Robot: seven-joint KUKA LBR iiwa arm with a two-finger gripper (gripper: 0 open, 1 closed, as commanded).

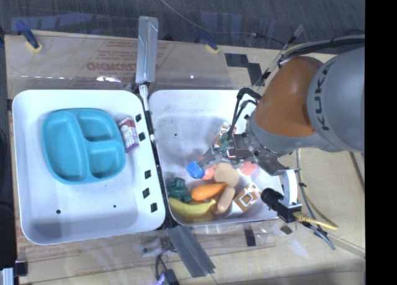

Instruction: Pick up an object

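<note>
Well, you had gripper (224, 143) low in right bin (186, 107), just above toy pile; finger spread could not be told, no grasp visible. Pile crowded near corner against front wall: one banana (189, 208), one carrot (208, 191), one blue piece (195, 170), one green piece (177, 186). Far half of that bin lay open. Left bin (37, 215): one blue tray (82, 144), one small packet (129, 133) by divider.

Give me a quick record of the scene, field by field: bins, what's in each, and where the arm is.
left bin: blue divided tray, small purple packet beside it
right bin: banana, carrot, blue piece, green item, tan item, clustered at the near end
arm: reaching in from the right, over the right bin
gripper: low over the cluster, grasp unclear
</note>
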